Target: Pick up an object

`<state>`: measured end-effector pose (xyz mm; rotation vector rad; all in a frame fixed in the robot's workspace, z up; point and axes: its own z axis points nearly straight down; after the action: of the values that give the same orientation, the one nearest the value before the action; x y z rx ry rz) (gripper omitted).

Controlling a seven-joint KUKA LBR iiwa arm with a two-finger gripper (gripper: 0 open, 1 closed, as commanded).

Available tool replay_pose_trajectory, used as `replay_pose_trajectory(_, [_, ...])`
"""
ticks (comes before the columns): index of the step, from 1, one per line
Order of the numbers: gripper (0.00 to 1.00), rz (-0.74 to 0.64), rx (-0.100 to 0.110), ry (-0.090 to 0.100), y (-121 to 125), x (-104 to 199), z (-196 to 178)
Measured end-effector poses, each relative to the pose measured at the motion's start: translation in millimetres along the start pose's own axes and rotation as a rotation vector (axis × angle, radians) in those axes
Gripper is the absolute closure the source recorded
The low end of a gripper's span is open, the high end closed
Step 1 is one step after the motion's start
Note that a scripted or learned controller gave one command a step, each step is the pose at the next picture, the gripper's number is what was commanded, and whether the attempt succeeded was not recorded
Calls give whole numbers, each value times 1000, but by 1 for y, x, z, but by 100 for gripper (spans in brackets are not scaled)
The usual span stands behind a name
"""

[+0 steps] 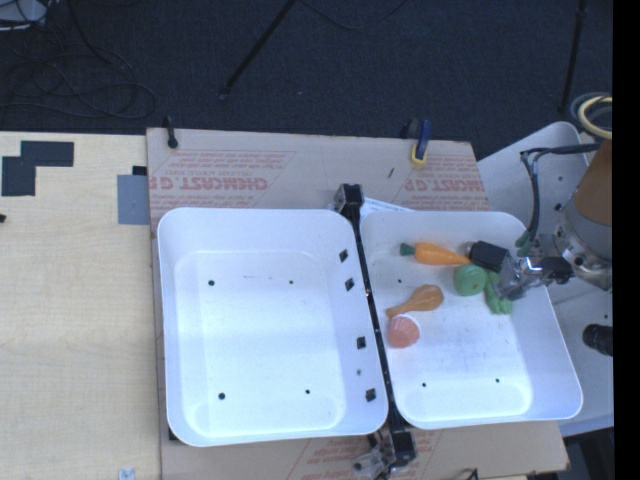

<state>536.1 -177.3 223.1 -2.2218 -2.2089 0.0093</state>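
Observation:
Several small toys lie in the right bin (pixel 545 393). An orange carrot (pixel 438 255) with a green tip lies near the bin's far side. A round green toy (pixel 468 280) sits just right of it, with a smaller green piece (pixel 499 302) beside it. A tan, pear-shaped toy (pixel 419 301) and a pink round one (pixel 403 334) lie nearer the divider. My gripper (pixel 507 276) reaches in low from the right and sits right against the green toys, partly covering them. I see nothing lifted off the bin floor.
The left bin (pixel 170 268) sits beside the right one, with a black divider strip (pixel 362 298) between them. Both rest on cardboard (pixel 250 173). A blue clamp (pixel 421 143) stands at the back edge. The arm's body (pixel 590 218) is at the right.

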Motion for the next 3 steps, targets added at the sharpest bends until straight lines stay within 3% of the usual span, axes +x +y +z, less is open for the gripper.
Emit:
replay_pose_trajectory(1, [100,-3,-5,-2,-21,-38,9])
replay_pose_trajectory(2, [100,-6,-9,-1,-7,-26,-6])
replay_pose_trajectory(3, [100,-8,-14,-2,-21,-5,-71])
